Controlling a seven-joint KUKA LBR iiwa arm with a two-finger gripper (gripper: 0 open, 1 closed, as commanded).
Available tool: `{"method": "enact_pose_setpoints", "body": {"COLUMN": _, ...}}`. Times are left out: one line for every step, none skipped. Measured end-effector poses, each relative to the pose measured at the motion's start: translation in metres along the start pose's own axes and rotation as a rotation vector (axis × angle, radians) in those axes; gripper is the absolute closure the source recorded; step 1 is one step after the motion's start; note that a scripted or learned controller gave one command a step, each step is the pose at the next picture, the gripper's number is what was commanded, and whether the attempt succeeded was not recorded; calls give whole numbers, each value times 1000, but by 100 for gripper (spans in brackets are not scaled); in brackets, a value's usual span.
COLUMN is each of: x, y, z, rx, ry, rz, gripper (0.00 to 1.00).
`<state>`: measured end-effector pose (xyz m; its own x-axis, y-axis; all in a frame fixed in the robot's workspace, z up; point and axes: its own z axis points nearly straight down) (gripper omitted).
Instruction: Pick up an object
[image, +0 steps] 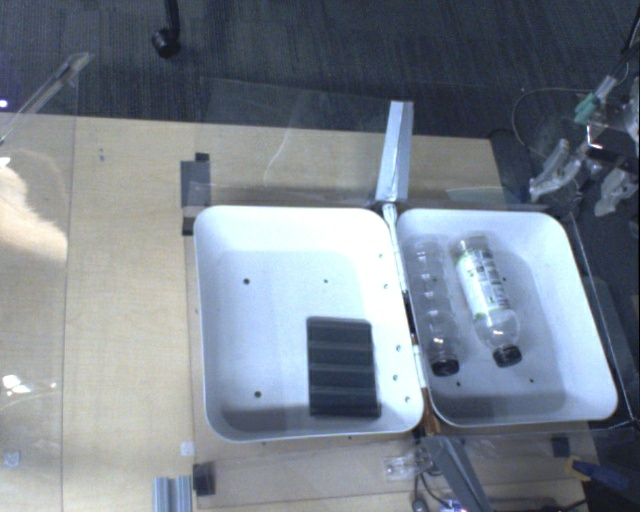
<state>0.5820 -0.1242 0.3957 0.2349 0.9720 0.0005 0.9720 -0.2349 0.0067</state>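
Observation:
A black ribbed rectangular block (342, 367) lies flat in the left bin (230, 300), toward its front right. Two clear plastic bottles with dark caps lie side by side in the right bin (570, 330). One is plain (432, 310) and rests along the left wall; the other has a white and green label (486, 296). My gripper (583, 180) hangs outside the bins, beyond the right bin's far right corner. It is open, its pale fingers (553, 172) spread with nothing between them.
A grey metal strip (394, 155) runs from the gap between the bins toward the back. Cables and clutter sit around the gripper at the top right. Small brackets (197, 180) stand on the wooden bench at the left bin's corners.

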Motion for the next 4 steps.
{"method": "enact_pose_setpoints", "body": {"x": 22, "y": 43, "z": 150, "rx": 4, "ry": 0, "rz": -54, "gripper": 0}}
{"method": "enact_pose_setpoints", "body": {"x": -20, "y": 34, "z": 202, "rx": 2, "ry": 1, "rz": -211, "gripper": 0}}
{"method": "enact_pose_setpoints", "body": {"x": -14, "y": 28, "z": 300, "rx": 0, "ry": 1, "rz": -332, "gripper": 0}}
{"method": "enact_pose_setpoints", "body": {"x": -12, "y": 29, "z": 289, "rx": -5, "ry": 2, "rz": -333, "gripper": 100}}
